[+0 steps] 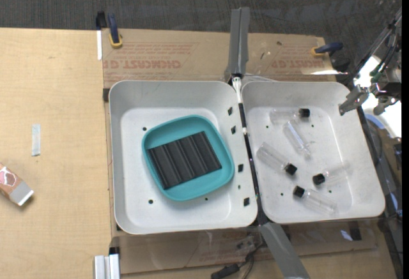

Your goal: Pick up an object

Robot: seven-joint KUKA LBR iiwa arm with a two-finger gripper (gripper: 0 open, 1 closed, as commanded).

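- Broadly, the bench (51,92) carries two shallow white bins side by side, walls touching at the centre so either is within the arm's reach.
- Filling most of the left bin (128,207) is a teal tray (187,158) with a dark ribbed insert, lying flat and slightly turned.
- Scattered across the right bin (364,201) are clear vials with black caps (289,168), loose and apart, likely candidates for picking.
- At three o'clock, past that bin's rim, sits the hand (367,94); whether it is spread or pressed together, I cannot tell.
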